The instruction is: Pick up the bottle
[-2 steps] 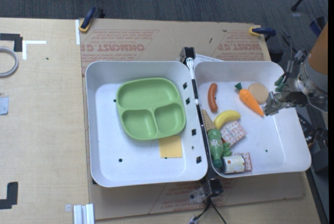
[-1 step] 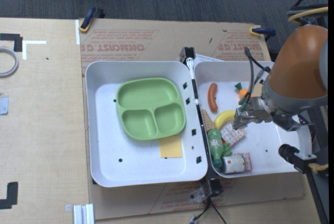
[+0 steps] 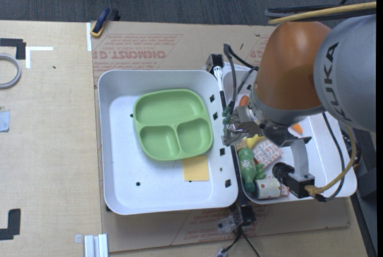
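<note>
While my gripper [image 3: 238,129] hovers, grip state can't tell; 1 green bottle [image 3: 246,163] lying in rt bin [image 3: 328,143]; 1 green tray [image 3: 173,124].

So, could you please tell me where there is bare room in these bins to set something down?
In the left bin, bare floor runs along the front wall and left of the green tray. The right bin is crowded: the arm hangs over packed items, including the green bottle.

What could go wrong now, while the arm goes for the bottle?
1. The green bottle lies packed among a patterned packet and a white jar; the fingers may grab or push a neighbour instead.
2. It sits close to the bin wall, so a finger might hit the wall.
</note>
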You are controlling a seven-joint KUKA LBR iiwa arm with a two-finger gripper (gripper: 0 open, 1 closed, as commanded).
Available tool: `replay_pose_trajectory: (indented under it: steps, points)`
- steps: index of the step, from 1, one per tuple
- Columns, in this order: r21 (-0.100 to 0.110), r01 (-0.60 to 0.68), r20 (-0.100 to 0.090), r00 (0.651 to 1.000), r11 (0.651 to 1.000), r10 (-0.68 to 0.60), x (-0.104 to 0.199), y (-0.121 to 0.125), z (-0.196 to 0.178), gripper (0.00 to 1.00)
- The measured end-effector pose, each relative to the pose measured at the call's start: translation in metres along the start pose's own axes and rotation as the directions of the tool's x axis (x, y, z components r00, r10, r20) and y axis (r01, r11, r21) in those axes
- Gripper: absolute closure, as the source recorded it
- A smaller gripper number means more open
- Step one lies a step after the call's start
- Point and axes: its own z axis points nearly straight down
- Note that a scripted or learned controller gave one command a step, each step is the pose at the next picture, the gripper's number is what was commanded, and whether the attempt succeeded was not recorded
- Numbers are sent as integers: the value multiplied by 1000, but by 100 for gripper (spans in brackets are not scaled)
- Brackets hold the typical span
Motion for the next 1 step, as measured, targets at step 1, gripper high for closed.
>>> replay_pose_trajectory:
  steps: [1]
  points:
    - [1,352,0,936,936,-352,59,5,7,100]
